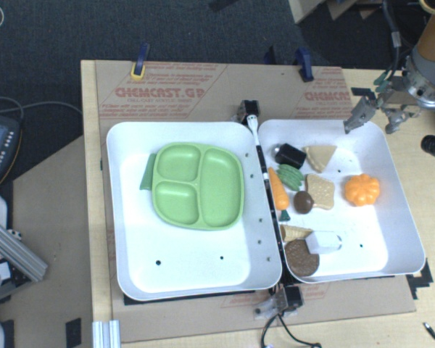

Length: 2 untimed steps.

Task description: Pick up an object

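With my pincer [374, 117] hanging open and empty over the right bin's [399, 227] one-o'clock corner, I am judging the orange pumpkin [362, 189], lying apart at three o'clock, the cleanest pick.

The right bin [391, 187] serves as the landmark. The gripper [375, 116] hangs over its far right corner, fingers spread apart with nothing between them. Inside this bin, an orange pumpkin [362, 189] sits toward the right wall, well apart from the cluster along the left wall: a black block [291, 154], a carrot [278, 188], a green piece [291, 176] and a brown disc [301, 257] at the near edge. Left of this bin, the left bin [130, 252] holds a green divided plate [199, 185].
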Tool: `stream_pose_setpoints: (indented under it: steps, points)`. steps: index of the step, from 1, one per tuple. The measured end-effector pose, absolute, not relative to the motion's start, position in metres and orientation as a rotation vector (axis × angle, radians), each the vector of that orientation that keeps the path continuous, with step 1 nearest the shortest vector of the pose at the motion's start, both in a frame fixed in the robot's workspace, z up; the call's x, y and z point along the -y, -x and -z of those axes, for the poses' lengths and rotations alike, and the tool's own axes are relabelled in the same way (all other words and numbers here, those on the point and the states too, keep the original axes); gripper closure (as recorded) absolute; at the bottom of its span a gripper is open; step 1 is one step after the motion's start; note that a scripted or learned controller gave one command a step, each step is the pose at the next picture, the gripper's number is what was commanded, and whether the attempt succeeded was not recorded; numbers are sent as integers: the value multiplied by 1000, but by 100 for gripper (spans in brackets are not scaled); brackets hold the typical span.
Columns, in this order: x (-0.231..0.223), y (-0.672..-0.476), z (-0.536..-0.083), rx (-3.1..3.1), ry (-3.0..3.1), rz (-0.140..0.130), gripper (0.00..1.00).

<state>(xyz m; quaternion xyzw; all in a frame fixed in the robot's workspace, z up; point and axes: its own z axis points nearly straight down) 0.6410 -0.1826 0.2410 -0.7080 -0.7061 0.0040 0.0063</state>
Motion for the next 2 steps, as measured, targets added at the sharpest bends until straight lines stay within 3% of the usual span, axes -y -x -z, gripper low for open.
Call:
stream_pose_setpoints:
  steps: [1,2]
  points:
    - [182,-644,-250,2221,2221,0,0]
    - [192,-642,-196,2217,2219,-5,0]
